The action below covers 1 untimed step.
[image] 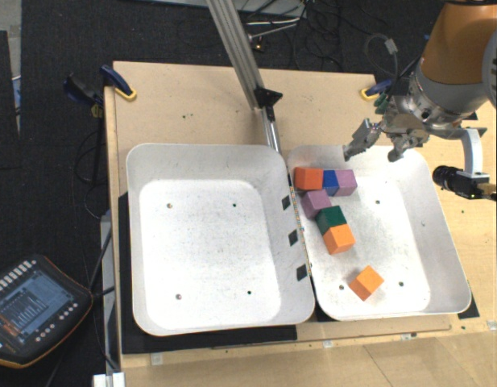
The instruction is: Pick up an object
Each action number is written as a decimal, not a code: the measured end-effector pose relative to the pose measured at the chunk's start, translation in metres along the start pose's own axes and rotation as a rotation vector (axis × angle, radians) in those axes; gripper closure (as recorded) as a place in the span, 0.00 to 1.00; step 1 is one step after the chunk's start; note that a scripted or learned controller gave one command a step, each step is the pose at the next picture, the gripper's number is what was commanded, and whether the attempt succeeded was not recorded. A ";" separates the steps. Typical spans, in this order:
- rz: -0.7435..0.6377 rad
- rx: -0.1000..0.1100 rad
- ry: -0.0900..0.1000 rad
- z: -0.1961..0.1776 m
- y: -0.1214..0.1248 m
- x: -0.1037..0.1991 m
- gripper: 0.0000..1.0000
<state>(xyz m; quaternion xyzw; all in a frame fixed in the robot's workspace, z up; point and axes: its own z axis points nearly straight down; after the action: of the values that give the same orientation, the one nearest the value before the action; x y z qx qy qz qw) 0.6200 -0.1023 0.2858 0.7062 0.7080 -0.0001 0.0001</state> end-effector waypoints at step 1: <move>0.001 0.000 0.000 0.000 0.000 0.000 0.00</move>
<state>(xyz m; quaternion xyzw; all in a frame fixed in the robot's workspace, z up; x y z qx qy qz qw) 0.6200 -0.1024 0.2859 0.7065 0.7077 -0.0001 0.0002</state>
